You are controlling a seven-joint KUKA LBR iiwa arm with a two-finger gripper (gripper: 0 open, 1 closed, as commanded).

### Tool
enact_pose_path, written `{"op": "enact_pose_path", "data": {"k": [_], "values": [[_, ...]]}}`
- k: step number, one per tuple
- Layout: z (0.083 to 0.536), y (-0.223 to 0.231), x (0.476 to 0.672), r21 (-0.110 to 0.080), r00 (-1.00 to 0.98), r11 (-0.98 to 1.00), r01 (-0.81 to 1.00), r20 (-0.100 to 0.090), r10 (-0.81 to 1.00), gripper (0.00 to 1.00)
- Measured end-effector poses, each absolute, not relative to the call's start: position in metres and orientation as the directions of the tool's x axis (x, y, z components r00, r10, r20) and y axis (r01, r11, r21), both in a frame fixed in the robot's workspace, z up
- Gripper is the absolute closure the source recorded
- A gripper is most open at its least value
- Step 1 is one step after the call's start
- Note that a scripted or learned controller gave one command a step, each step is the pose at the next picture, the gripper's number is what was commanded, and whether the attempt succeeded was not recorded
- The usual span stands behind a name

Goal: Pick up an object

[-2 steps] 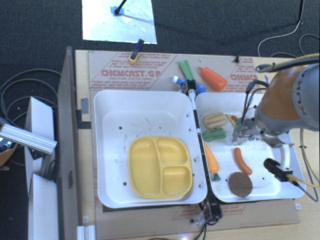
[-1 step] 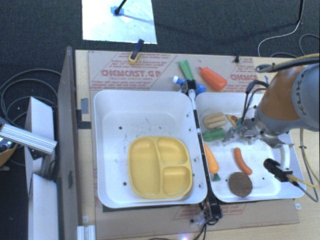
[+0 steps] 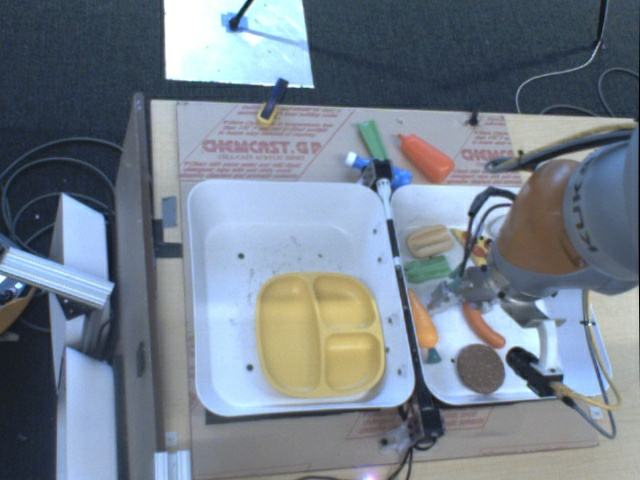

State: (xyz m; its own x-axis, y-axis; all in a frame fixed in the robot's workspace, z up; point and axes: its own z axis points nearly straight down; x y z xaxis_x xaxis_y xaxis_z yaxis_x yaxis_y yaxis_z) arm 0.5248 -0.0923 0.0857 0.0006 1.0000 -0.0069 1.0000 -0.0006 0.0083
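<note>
My gripper hangs low over the middle of the right bin, below the orange-banded wrist. Around it lie a tan bun-shaped piece, a green block, an orange carrot along the bin's left wall, a red-orange sausage and a brown round disc. The gripper sits just right of the green block and above the carrot and sausage. I see nothing clearly held.
The left bin holds a yellow divided plate. Behind the bins on the board lie a green marker, an orange toy, a blue piece and a yellow-and-blue clip.
</note>
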Motion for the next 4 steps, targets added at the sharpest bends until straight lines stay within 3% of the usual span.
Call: {"op": "enact_pose_path", "data": {"k": [1,2,3,4], "values": [[0.096,-0.092,0.526,0.006,-0.001,0.001,1.000,-0.002,1.000,1.00],[0.160,-0.169,0.567,0.012,0.003,-0.003,1.000,-0.007,1.000,1.00],[0.179,-0.153,0.509,0.000,0.001,-0.001,1.000,0.000,1.000,1.00],[0.178,-0.153,0.511,0.002,-0.001,0.001,1.000,0.000,1.000,0.00]]}}
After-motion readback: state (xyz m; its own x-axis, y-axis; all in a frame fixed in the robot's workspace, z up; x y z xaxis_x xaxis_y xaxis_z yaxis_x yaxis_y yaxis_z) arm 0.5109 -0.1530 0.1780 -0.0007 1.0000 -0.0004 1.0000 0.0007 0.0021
